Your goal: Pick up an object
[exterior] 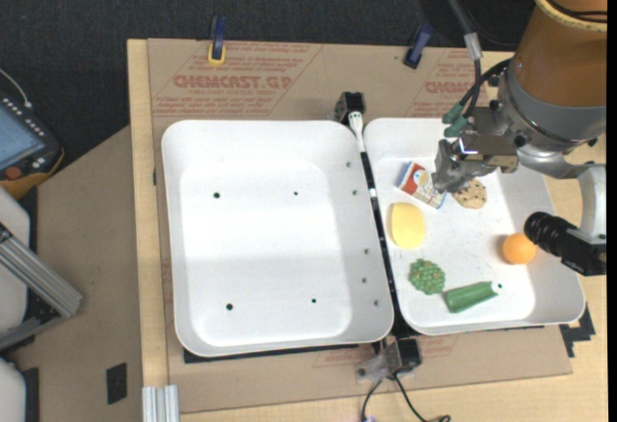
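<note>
Two white bins are sitting side by side, and all the small things are lying in the right bin (549, 309). The gripper (450, 181) is hanging low over that bin, right at a little red and white box (416, 180). The box is lying just to the camera's left of the gripper tip, touching or nearly touching it, and I cannot tell if it is being pinched. A brown cookie (471, 195) is resting just on the other side. A yellow lemon (407, 224), a green bumpy ball (426, 275), a green pepper (469, 295) and an orange ball (519, 249) are lying farther off, nearer the front.
</note>
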`<action>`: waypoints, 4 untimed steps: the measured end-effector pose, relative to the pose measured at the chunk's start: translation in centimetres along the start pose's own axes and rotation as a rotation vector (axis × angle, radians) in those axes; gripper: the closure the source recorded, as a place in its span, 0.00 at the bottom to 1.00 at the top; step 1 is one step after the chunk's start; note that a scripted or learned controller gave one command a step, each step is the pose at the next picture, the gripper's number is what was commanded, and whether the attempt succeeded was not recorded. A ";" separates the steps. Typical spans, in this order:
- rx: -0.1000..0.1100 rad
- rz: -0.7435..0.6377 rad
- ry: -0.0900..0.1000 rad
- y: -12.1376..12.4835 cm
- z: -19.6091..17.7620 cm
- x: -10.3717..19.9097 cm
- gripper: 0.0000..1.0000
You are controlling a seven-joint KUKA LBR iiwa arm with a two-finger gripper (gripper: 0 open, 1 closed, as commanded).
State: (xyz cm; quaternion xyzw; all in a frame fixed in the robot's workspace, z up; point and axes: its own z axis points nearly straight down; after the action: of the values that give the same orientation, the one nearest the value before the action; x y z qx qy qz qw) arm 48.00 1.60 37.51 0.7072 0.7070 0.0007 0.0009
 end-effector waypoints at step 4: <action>0.010 0.005 -0.002 0.5 1.4 4.7 1.00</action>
State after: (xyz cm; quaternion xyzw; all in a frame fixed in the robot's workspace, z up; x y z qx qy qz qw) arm 48.55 6.31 36.10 0.7091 0.7051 -0.0033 -0.0019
